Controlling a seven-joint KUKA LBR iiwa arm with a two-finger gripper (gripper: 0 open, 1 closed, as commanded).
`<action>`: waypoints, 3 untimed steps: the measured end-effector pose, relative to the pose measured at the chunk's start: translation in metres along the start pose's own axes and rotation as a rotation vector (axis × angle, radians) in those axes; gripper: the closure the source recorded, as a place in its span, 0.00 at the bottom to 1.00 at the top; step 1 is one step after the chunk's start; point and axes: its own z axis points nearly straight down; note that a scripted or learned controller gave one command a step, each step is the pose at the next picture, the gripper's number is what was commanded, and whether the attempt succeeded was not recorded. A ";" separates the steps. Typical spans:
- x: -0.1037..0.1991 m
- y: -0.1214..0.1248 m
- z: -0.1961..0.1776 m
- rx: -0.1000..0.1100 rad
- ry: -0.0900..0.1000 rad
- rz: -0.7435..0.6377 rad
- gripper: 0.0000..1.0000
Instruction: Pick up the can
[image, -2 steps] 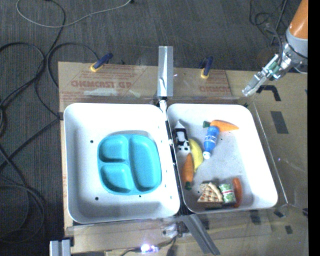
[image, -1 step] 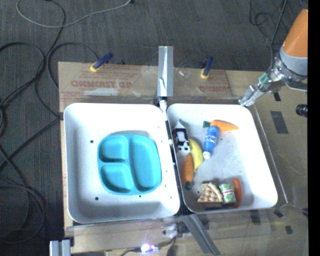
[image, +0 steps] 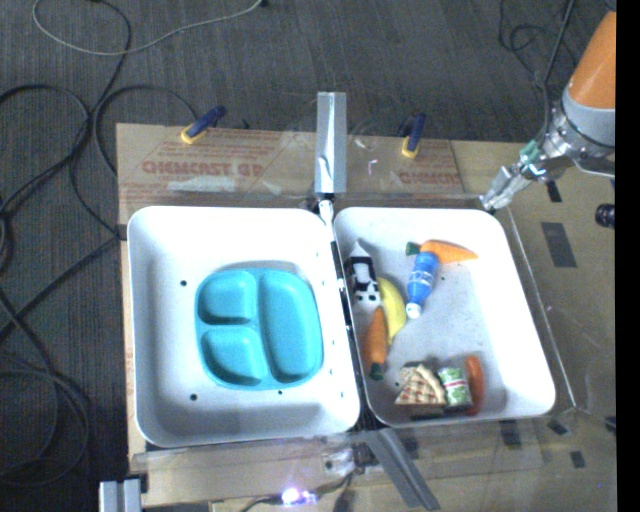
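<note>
The can (image: 455, 388) is small, with a green, white and red label. It lies near the front right corner of the right bin (image: 520, 300), between a sandwich wedge (image: 421, 385) and a red-orange piece (image: 475, 377). My gripper (image: 497, 195) hangs above the bench just outside the right bin's far right corner, far from the can and holding nothing that I can see. The orange band of the arm (image: 600, 55) shows at the top right.
The right bin also holds a carrot (image: 447, 251), a blue bottle (image: 422, 280), a banana (image: 393, 306), a black-and-white cow toy (image: 361, 278) and an orange vegetable (image: 374, 340). The left bin (image: 160, 250) holds a blue divided plate (image: 260, 325).
</note>
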 end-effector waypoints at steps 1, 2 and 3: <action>0.001 0.001 -0.009 0.000 -0.002 -0.001 1.00; 0.001 0.002 -0.019 -0.001 -0.004 -0.002 1.00; -0.001 -0.007 0.014 0.004 0.000 0.530 1.00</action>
